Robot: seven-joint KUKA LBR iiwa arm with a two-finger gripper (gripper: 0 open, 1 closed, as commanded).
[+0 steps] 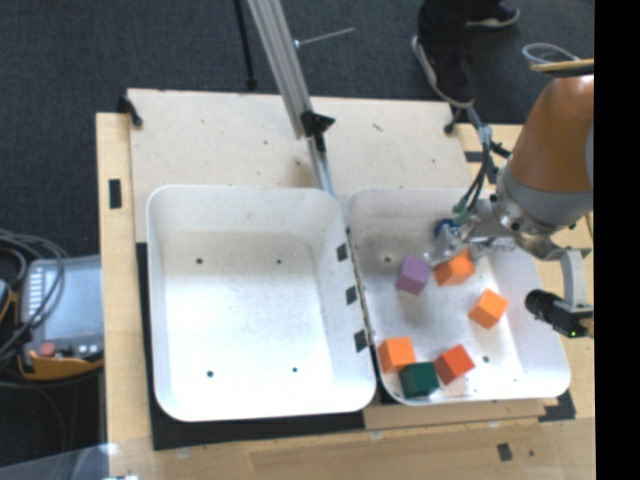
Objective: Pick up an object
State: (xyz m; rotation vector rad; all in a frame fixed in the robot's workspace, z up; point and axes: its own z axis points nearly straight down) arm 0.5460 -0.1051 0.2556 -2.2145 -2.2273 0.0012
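Observation:
The right bin (380, 228) holds several small blocks. A purple block (411, 275) lies near its middle, with an orange block (455, 268) just to its right. My gripper (453, 246) hangs directly over that orange block, at or just above its top; whether it grips the block is unclear. Another orange block (488, 308) sits lower right. Along the front wall lie a third orange block (397, 352), a dark green block (419, 378) and a red-orange block (455, 362).
The left bin (165, 268) stands beside the right one, their walls meeting at a divider (352, 278). A slanted metal pole (290, 78) rises behind the bins. A person's legs (455, 28) stand beyond the bench's far edge.

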